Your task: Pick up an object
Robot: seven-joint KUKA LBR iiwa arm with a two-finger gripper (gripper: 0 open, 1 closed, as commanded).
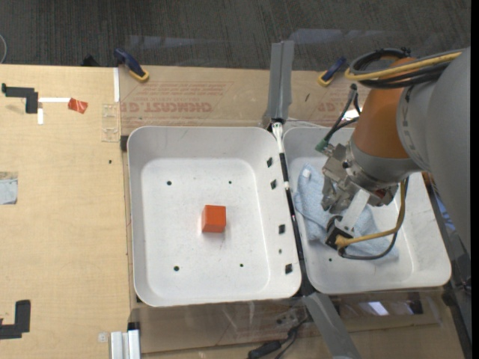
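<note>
Fingers of gripper point(334, 200): spread or pressed together, cannot tell. Gripper low over crumpled pale blue cloth point(310, 193). Cloth likely soft, light, limp; pinch raised fold.

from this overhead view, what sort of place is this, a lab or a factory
Probably a robotics lab test bench: a robot arm over the right bin, a lone orange block in the left bin, spring clamps pinning cardboard behind.
</note>
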